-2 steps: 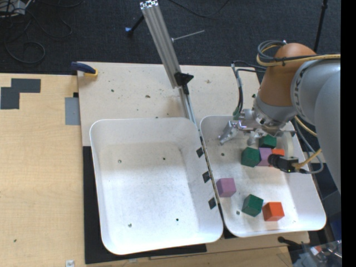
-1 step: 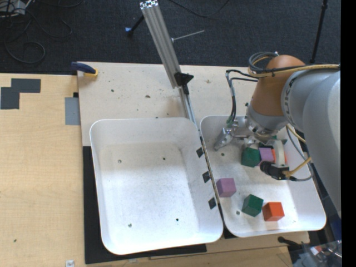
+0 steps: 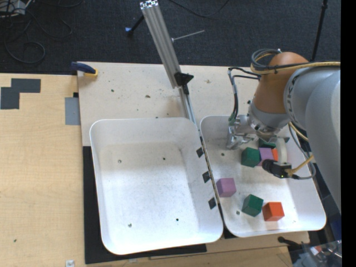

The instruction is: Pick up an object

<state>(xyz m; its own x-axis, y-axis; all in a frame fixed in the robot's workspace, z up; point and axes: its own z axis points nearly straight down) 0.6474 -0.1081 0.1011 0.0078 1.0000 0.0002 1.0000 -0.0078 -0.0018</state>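
Bench (image 3: 39, 166), pale wood with a lighter speckled board under the bins, spans the view; landmark is the right bin (image 3: 311, 210). Left bin (image 3: 111, 138), biggest white tray, sits touching the right bin's left wall, with only dark specks on its floor. Arm (image 3: 311, 93), grey with an orange section above the wrist, comes in from the right and hangs over the right bin's far half. Right bin is white and shallow, holding all the blocks. A slanted aluminium rail (image 3: 164, 43) runs from the dark floor above down toward the seam at the right bin's far-left corner, a black clamp on it. Claw (image 3: 236, 141) is low over the right bin's far-left area, just left of the nearest blocks; whether it is apart or together cannot be made out, and no block is visible in it. Blocks, all small: green cube (image 3: 250, 157) in the right bin's upper middle, just beside the claw; pink-purple block (image 3: 266, 153) touching its right side, with a sliver of orange beside that; purple cube (image 3: 226, 187) near the right bin's left wall; dark green cube (image 3: 252, 204) toward the near edge; orange cube (image 3: 273, 211) just right of it. A small blue-yellow item (image 3: 83, 68) lies at the board's far-left corner, well apart from the right bin.
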